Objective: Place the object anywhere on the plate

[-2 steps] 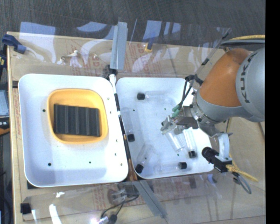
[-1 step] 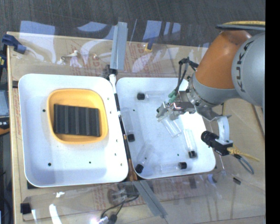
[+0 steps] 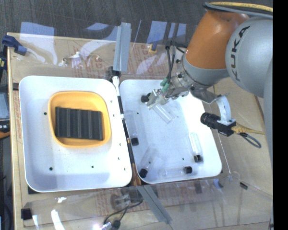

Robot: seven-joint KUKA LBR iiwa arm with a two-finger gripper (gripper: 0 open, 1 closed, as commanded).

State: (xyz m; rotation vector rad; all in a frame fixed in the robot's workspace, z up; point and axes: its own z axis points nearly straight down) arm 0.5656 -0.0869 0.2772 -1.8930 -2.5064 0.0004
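Gripper (image 3: pixel 159 98) hangs low over the right bin (image 3: pixel 209 164), near its back edge. Whether its jaws are wide or narrow I cannot tell; nothing is visibly held. Clear tubes with black caps lie scattered below: one (image 3: pixel 195 148) near the right wall, another (image 3: pixel 147 164) at the front left corner. The yellow plate (image 3: pixel 79 99), carrying a dark ribbed insert (image 3: pixel 79 123), sits in the left bin (image 3: pixel 38 171). Risk: transparent tubes look slick and may roll, so a grasp could close on nothing, or a tube could drop crossing between bins.
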